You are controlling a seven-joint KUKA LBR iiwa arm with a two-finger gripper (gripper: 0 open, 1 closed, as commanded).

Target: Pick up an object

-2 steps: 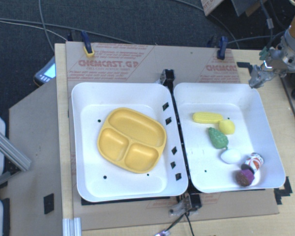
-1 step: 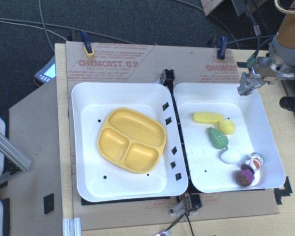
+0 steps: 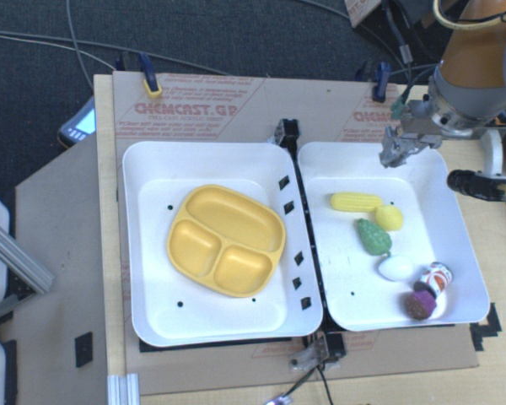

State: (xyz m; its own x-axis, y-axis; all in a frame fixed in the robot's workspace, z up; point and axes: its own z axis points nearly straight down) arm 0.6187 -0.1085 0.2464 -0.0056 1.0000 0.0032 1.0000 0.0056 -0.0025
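Observation:
In the right bin [image 3: 346,302] lie a yellow corn cob [image 3: 356,202], a small yellow lemon-like piece [image 3: 390,218], a green bumpy vegetable [image 3: 374,237], a white egg-shaped piece [image 3: 396,267], a purple piece [image 3: 419,304] and a red-and-white item [image 3: 438,278]. My gripper [image 3: 398,153] hangs over the bin's far edge, above and to the right of the corn cob, with nothing visible between its fingers.
The left bin [image 3: 148,294] holds a yellow divided plate [image 3: 226,239]. A black divider with clips [image 3: 297,218] runs between the bins. Blue clamps [image 3: 150,81] hold the cardboard base at the back. Cables lie on the dark floor behind.

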